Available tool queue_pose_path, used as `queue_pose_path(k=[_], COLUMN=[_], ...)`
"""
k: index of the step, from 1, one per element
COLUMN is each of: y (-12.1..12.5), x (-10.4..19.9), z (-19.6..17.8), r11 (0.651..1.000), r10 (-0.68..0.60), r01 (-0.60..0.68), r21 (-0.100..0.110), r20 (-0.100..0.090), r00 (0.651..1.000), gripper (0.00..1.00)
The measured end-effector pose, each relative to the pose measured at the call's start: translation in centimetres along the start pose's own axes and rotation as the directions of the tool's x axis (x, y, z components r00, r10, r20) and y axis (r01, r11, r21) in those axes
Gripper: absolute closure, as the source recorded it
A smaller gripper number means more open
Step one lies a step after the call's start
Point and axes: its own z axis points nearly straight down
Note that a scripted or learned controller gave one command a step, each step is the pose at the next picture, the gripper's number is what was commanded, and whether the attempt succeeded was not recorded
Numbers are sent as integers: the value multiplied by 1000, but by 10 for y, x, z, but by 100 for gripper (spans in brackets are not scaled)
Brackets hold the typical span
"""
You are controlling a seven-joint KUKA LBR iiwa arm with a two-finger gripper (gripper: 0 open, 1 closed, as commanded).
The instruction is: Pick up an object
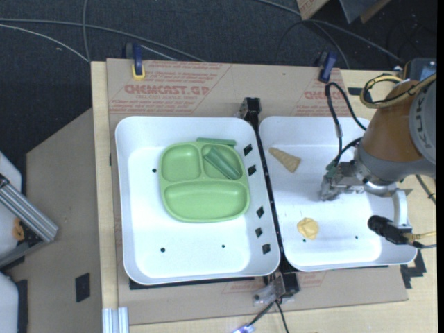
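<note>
In the right bin lie a tan wedge-shaped piece near the back left and a small yellow lump toward the front. My gripper hangs low over the bin's middle, to the right of the wedge and up-right of the yellow lump, apart from both. Nothing shows between its fingers. The left bin holds a green divided plate with a darker green piece resting in its upper right compartment.
A black divider with clips runs between the bins. The arm's orange band and grey wrist cover the right bin's far right side. Cables trail over the bin's back edge. A black connector sits near the front right.
</note>
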Motion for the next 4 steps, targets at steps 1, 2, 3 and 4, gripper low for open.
queue_pose_path(k=[1, 2, 3, 4], y=[0, 2, 3, 10], x=[11, 12, 12, 67], z=[-55, -98, -133, -143], r11=[1000, 1000, 1000, 1000], r10=[-2, -2, -2, -6], r01=[2, 2, 2, 6], r21=[-7, -6, -6, -4], r20=[3, 3, 3, 1], r00=[1000, 1000, 1000, 1000], gripper=[100, 100, 100, 100])
